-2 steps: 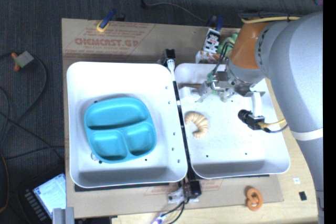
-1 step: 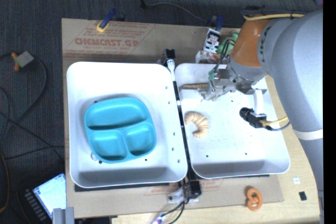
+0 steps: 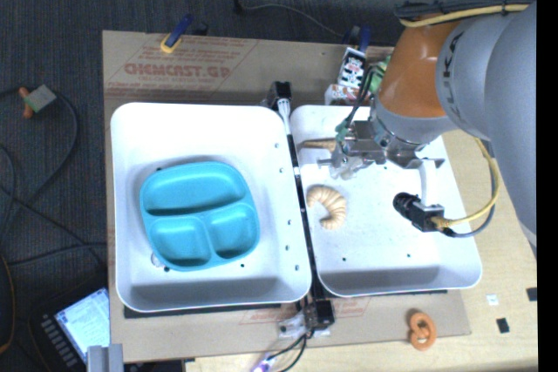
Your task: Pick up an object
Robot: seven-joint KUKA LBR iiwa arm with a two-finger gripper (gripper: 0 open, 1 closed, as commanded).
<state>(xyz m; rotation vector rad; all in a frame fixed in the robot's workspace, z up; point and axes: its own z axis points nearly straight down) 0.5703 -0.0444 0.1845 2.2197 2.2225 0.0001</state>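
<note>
The pincer point(image 3: 347, 159) hangs over the far left part of the right bin point(image 3: 436, 274), below the arm's orange band; whether it is released or clenched cannot be told here. Just below it and slightly to its left, apart from it, a croissant point(image 3: 327, 205) lies on the bin floor close to the wall shared with the left bin point(image 3: 131, 274). The croissant is curled into a crescent, its long axis running roughly up and down the view, with its open side facing left. In the left bin rests a blue divided tray point(image 3: 200, 213), well apart from the pincer. Both bins sit on the counter point(image 3: 506, 335).
</note>
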